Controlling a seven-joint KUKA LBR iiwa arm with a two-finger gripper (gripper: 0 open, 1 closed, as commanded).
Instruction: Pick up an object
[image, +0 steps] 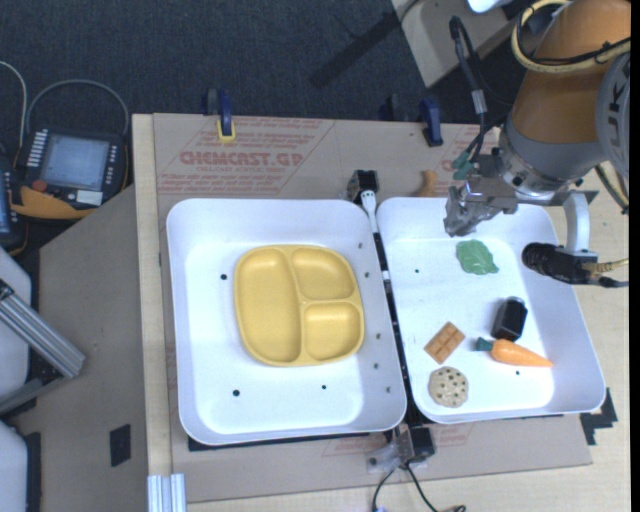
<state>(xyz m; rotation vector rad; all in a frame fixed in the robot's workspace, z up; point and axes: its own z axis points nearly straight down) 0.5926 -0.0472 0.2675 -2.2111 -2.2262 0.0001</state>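
Observation:
In the right bin (570, 390) lie a green leafy piece (477, 258), a small black block (509, 319), an orange carrot (519, 352), a brown square cracker (444, 342) and a round speckled cookie (448, 386). My gripper (461, 224) hangs over the far part of this bin, just behind and slightly left of the green piece. Nothing shows in its grasp.
The left bin (200, 330) holds a yellow divided plate (298, 303). The raised rims of the two bins meet along a black seam (385, 290). Blue clamps (225, 110) sit at the back edge of the board.

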